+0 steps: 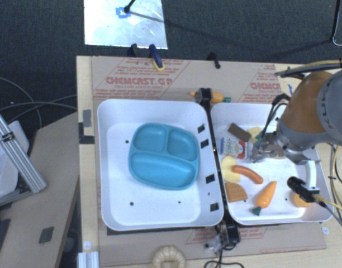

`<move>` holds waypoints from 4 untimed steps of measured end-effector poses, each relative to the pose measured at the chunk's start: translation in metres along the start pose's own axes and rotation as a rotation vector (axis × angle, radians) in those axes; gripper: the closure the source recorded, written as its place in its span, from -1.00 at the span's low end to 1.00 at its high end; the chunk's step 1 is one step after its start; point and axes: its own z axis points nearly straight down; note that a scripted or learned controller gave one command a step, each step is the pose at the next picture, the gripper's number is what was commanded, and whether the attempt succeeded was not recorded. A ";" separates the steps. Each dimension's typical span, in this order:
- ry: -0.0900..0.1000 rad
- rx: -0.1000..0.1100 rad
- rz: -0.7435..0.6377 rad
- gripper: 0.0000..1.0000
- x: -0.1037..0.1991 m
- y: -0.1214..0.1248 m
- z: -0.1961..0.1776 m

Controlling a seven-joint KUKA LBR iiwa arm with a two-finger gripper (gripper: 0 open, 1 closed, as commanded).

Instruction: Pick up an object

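Two white bins sit side by side on the bench: the left bin (112,166) and the right bin (283,214). The gripper (259,151) is low inside the right bin, near its middle, at the end of the grey arm (305,119) that comes in from the right. Whether its fingers are spread or closed cannot be told, since they are small and blurred against the toys, and nothing can be seen held between them.

One blue divided plate (164,155) lies well to the gripper's left, alone in the left bin, with bare white floor all round it.

Seven or so small toys share the right bin. One brown block (238,132) lies up and left of the gripper. One red-and-white packet (232,147) lies just left of it, close to the fingers. One red sausage (247,174) lies just below it, beside one pale yellow piece (229,171) against the bin's left wall. One tan slice (236,191) lies lower left, one orange carrot (265,195) lower and slightly right, and one orange piece (300,200) lower right, partly behind a black part of the arm.

Open floor lies above the gripper toward the far wall, and a small bare patch between the carrot and the bin's near edge. Left of the gripper the toys crowd toward the divider (211,149) between the bins.
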 end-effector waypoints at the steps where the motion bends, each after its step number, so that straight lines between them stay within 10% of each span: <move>1: -0.002 -0.005 -0.003 1.00 0.002 0.005 -0.064; 2: -0.002 -0.007 -0.004 1.00 0.004 0.005 -0.129; 4: 0.002 0.001 -0.008 1.00 0.052 -0.012 -0.140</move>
